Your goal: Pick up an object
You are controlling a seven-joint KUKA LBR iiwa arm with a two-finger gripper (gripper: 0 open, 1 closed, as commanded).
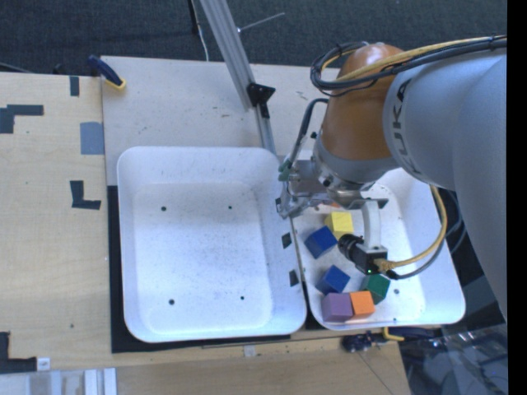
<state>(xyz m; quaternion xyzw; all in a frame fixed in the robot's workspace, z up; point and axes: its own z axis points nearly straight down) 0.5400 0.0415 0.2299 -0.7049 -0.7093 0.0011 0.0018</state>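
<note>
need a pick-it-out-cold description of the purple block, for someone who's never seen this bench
Go to the right bin, the one under the arm, and look along its near edge. The purple block lies there, touching an orange block on its right, with a blue block just beyond it. It is the only purple piece, and the leftmost on that near edge.

The pale wooden counter [49,245] carries two shallow white bins side by side, their inner rims touching. The left bin [198,241] sits on a dark mat [116,303] that shows along its left and lower edges. The right bin [428,295] lies partly under the arm. Grey and dark tape marks [92,137] dot the counter's left part, and a blue-and-yellow tool [107,71] lies near its far edge.
</note>
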